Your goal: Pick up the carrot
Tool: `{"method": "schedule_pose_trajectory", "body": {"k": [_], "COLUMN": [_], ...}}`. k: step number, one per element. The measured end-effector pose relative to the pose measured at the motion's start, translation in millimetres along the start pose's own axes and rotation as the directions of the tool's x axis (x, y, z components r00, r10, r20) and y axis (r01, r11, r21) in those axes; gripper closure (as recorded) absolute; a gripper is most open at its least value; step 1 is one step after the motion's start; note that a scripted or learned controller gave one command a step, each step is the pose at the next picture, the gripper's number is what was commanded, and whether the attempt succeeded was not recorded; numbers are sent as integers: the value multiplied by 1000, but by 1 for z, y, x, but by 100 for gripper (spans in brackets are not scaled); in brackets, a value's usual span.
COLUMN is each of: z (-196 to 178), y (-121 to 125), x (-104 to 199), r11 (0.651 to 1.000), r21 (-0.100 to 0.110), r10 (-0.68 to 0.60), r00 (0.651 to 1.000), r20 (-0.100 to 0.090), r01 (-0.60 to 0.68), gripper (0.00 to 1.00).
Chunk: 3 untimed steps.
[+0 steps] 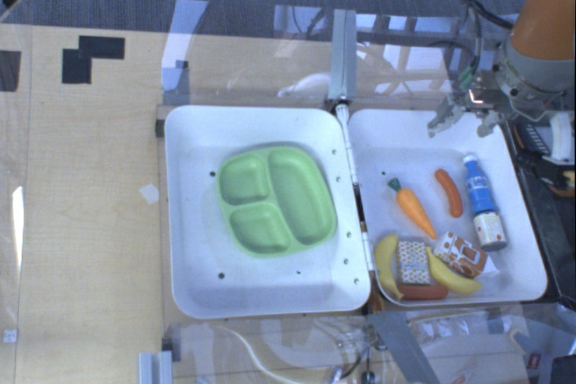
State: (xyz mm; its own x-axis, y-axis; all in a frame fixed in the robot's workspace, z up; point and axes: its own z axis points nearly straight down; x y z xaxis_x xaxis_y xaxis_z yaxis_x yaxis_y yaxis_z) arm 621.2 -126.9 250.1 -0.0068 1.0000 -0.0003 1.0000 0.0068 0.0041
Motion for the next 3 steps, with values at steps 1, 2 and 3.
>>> {"method": "schedule_pose_trajectory", "body": {"k": [1,2,3], "z": [121,158,146], "y": [-29,-80,-77], "x": [44,35,37], "r11": [996,960,959], "r21": [3,1,-3], "r10": [90,281,282], "r00": [996,960,959], "r20": [0,0,-3], "r01": [-90,-281,-282], "gripper": [0,0,100]}}
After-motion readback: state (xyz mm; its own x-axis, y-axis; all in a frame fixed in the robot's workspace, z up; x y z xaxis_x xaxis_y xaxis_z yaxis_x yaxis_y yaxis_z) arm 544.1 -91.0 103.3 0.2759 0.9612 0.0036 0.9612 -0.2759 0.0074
